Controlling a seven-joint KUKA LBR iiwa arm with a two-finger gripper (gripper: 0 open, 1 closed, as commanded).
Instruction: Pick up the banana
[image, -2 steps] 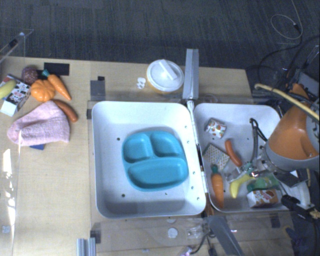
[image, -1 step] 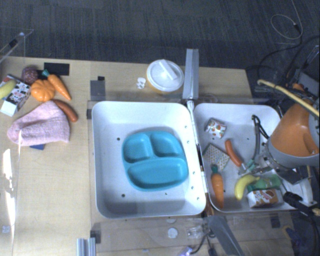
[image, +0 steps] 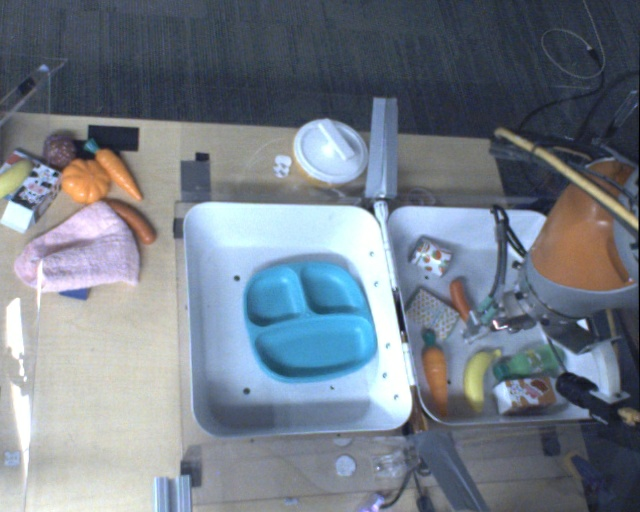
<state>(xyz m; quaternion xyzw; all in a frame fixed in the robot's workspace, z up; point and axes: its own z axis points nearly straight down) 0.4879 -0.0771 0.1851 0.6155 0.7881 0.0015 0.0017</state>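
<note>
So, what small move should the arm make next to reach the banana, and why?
Probably a short shift toward the bin's near edge, then a descent. The gripper hangs over the right bin, just above the banana's upper tip, with nothing between its fingers. The banana lies between a carrot and a carton, so the descent should land on its middle.

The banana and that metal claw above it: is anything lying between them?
In the camera view, nothing does: only bare white floor of the right bin separates the gripper from the banana, which lies just below it.
</note>
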